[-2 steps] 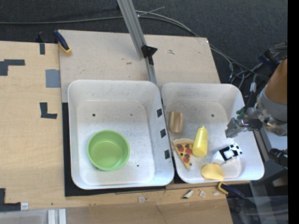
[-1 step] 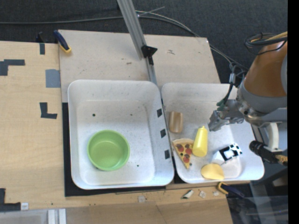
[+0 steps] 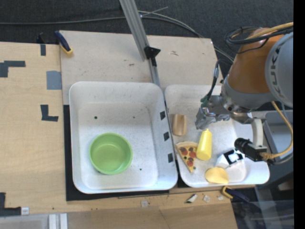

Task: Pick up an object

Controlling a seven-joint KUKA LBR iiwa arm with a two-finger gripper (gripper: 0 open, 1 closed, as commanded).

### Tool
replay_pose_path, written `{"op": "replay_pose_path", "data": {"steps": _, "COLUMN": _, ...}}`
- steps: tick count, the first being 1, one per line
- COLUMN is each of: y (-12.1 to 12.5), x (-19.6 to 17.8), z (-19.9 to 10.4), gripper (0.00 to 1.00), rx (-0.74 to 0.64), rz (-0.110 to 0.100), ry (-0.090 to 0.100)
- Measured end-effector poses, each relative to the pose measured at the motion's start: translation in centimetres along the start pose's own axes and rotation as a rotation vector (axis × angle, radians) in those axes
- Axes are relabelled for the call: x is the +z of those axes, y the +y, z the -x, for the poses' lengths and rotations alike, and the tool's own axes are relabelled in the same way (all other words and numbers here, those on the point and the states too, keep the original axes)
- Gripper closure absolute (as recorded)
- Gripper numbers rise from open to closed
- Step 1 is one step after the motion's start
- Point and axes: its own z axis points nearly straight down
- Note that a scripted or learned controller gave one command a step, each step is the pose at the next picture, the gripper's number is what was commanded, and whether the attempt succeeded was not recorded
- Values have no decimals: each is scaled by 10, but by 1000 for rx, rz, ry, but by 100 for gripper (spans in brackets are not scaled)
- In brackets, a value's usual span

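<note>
The jaws (image 3: 204,120) hover above the yellow bottle (image 3: 205,145) in the crowded right bin (image 3: 187,95); their spread cannot be told.

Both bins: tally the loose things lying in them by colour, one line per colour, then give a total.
Green: 1, the bowl in the left bin.
Yellow: 2, the bottle and the rounded piece in the right bin.
Brown: 1, the block.
Orange with red spots: 1, the pizza slice.
Total: 5
</note>
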Motion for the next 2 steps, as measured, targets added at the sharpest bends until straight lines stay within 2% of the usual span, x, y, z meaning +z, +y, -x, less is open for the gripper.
{"op": "replay_pose_path", "data": {"steps": 2, "y": 25, "x": -5, "z": -105, "gripper": 100, "rx": 0, "rz": -1, "ry": -1}}
